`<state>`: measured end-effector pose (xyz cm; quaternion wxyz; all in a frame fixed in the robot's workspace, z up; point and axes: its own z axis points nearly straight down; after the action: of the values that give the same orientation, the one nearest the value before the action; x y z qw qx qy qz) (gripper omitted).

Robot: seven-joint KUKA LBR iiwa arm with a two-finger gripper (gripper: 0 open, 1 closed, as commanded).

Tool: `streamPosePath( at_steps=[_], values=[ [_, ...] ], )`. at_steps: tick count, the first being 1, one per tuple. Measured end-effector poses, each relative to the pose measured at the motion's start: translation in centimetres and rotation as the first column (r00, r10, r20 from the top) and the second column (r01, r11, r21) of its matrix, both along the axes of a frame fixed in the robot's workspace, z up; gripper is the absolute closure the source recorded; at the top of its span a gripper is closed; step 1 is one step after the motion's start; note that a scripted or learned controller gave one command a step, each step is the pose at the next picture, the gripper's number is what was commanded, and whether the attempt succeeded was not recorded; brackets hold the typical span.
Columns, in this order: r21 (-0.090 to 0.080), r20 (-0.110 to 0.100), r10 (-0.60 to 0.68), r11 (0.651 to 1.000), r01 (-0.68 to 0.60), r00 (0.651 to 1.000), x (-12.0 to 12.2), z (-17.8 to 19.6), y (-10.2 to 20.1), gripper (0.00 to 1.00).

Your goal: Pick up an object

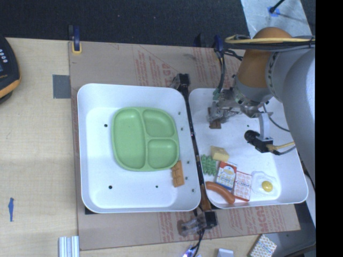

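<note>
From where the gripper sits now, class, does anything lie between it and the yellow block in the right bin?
Nothing visible does. The gripper is at the right bin's far end, and bare white floor separates it from the yellow block nearer the camera.

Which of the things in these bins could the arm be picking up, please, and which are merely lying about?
Candidates, right bin: sausage, fried egg, cheese wedge, small cartons, beneath the gripper.

Lying about, left bin: green divided plate, orange piece.
</note>
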<state>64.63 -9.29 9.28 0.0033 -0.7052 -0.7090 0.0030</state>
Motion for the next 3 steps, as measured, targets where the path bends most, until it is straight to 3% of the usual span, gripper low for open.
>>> streamPosePath(
  at_steps=[1, 2, 3],
  values=[
    [-0.002, 0.003, -0.006, 1.000, 0.006, 1.000, -2.9, -0.1, -5.0, 1.00],
    [0.005, 0.019, 0.011, 1.000, -0.011, 1.000, -0.8, 10.7, 7.6, 1.00],
    [0.000, 0.005, -0.001, 1.000, 0.001, 1.000, -1.2, 9.9, 6.7, 0.00]
  ],
)
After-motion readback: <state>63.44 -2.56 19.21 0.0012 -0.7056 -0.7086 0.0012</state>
